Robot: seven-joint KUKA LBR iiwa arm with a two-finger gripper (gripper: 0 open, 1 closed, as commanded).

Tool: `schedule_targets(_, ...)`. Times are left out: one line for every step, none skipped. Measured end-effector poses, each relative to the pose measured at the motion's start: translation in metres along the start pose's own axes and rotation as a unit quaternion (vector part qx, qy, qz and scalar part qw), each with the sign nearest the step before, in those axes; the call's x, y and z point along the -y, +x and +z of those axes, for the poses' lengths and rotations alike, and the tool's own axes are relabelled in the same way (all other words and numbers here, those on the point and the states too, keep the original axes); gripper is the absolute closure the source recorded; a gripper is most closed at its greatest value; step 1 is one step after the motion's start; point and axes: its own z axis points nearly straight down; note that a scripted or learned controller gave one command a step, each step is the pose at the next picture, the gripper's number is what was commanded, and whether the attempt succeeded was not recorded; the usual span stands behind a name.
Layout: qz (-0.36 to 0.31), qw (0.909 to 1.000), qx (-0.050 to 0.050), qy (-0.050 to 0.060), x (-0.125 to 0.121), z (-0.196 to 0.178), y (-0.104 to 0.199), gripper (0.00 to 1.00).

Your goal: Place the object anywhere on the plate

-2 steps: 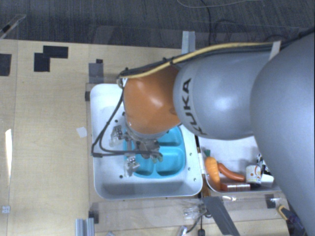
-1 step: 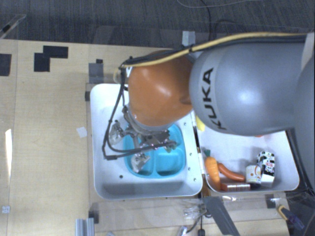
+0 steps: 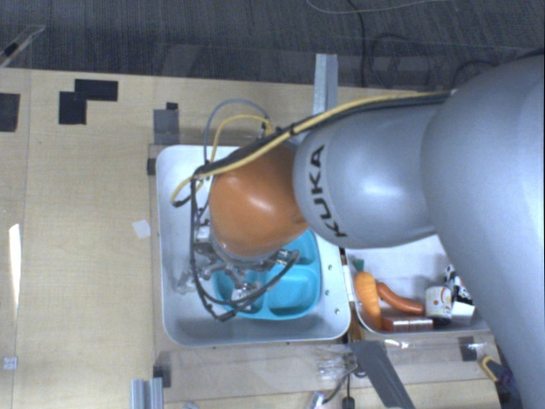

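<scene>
We're looking down at the smooth grey arm (image 3: 409, 177), glossy and rounded, with "KUKA" in black letters running along its casing, and the shiny orange band (image 3: 251, 203) bulging like a ball over the left bin (image 3: 174, 228). That bin is shallow, white, with rounded corners, and in it lies the plate (image 3: 302, 288), bright blue plastic with a raised divider curving across it. The gripper (image 3: 238, 284) hangs just over the plate's left part, wrapped in looping black and yellow cables, and we cannot tell how it stands, since the wrist covers it. Over in the right bin (image 3: 362, 318) we see an orange carrot-shaped toy (image 3: 368, 292), a bent orange-red sausage-like piece (image 3: 398, 296), a reddish-brown stick (image 3: 407, 323) and a small white cup-like item (image 3: 441, 297) with dark marks, too small to read. Which of these is the task's object we cannot tell. The surface (image 3: 77, 245) is pale wood-grain with black squares (image 3: 85, 99) stuck on it.
</scene>
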Motion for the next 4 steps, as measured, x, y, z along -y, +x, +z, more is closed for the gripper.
schedule_targets(-0.054, 0.9985, 0.001, -0.001, 0.014, 0.0, 0.008, 0.0)
schedule_targets(-0.056, 0.9984, -0.002, -0.004, 0.126, -0.034, 0.036, 0.0)
schedule_targets(-0.054, 0.9986, 0.002, -0.001, 0.127, -0.046, 0.032, 1.0)
schedule_targets(-0.131, 0.9913, -0.003, -0.008, 0.055, -0.023, -0.001, 1.0)
